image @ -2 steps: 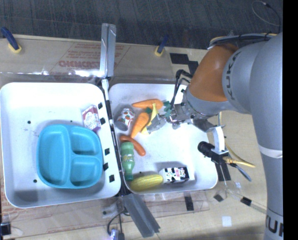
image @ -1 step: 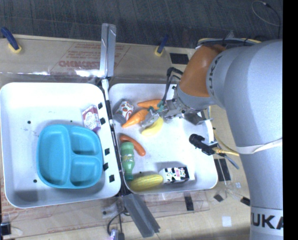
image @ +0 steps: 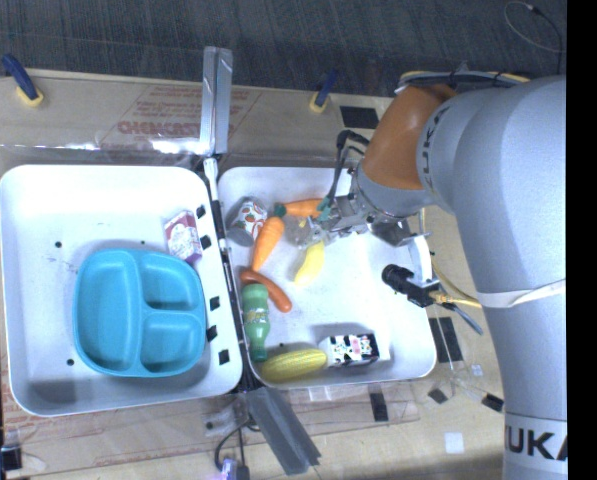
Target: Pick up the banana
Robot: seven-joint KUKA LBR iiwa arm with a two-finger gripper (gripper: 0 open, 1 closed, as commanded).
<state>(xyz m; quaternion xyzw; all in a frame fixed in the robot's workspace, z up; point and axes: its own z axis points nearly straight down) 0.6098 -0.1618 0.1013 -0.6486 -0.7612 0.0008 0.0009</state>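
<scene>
Hovering claw low in right bin, just above banana's far end | finger gap: cannot tell | banana lying mid-bin, right of carrot, not visibly gripped

Yellow banana, orange carrot, blue tray (cow-patterned carton)

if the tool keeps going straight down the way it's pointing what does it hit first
Most likely the banana. The tool points down into the right bin, just above the banana's upper end. Depth is hard to judge from this slanted view, so the carrot beside it could be brushed instead.
</scene>
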